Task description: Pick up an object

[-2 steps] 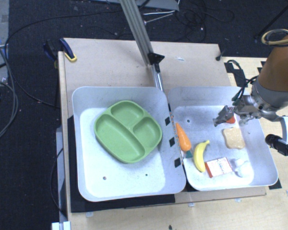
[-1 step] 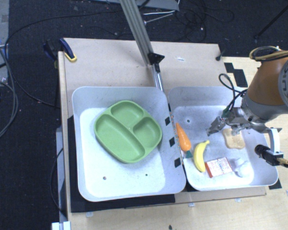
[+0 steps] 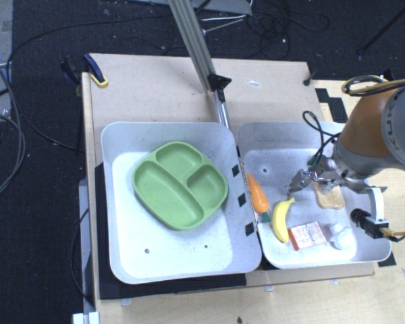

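Note:
The right bin (image 3: 270, 155) holds an orange carrot (image 3: 258, 194) near its left wall and a yellow banana (image 3: 281, 220) just below it. A red and white box (image 3: 306, 235) lies to the right of the banana, and a small white object (image 3: 341, 237) rests near the bin's lower right corner. A tan, bread-like piece (image 3: 329, 197) lies right of the bin's middle. My gripper (image 3: 309, 178) hangs low over the right bin, just up and left of the tan piece and above the banana. Nothing shows held in it.
The left bin (image 3: 121, 248) carries a green divided plate (image 3: 181, 184). A grey metal pole (image 3: 192, 36) slants down from the top to the gap between the bins. The grey and orange arm (image 3: 374, 130) covers the right bin's right side.

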`<control>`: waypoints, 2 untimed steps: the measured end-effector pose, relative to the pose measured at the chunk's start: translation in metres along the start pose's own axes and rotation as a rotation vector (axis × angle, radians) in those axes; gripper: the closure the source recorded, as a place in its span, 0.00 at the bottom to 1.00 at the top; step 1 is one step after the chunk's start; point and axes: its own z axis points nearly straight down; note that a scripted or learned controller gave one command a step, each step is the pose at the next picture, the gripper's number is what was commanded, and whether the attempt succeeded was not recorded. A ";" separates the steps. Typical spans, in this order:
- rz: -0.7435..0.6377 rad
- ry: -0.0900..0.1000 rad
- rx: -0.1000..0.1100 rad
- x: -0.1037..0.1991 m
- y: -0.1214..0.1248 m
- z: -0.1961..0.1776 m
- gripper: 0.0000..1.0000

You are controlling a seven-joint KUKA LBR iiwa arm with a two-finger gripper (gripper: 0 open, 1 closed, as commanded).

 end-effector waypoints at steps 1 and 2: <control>0.000 -0.005 -0.012 -0.001 0.003 -0.014 1.00; -0.004 0.005 0.003 0.007 0.007 -0.062 1.00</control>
